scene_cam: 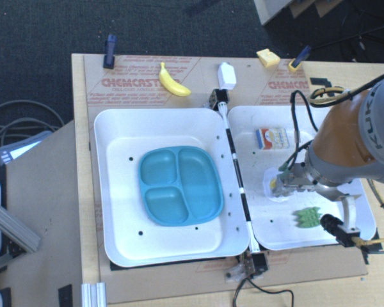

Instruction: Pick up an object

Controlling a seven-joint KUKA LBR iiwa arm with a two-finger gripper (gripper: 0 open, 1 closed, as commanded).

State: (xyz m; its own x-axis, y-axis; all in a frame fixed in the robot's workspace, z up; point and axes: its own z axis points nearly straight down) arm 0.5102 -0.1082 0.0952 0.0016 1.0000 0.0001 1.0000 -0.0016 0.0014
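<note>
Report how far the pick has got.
Done: the arm has reached into the right bin, gripper low over its floor. In hand: nothing visibly lifted. Left: grasp and raise something; the green object and small carton lie on the floor.

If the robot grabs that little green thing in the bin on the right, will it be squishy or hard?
The green thing looks small and bumpy-edged, like a toy leaf, so it is probably light. It lies flat on the right bin, so it likely won't roll. Its low, flat shape may make it slip from the gripper. Squishy or hard, I can't tell.
</note>
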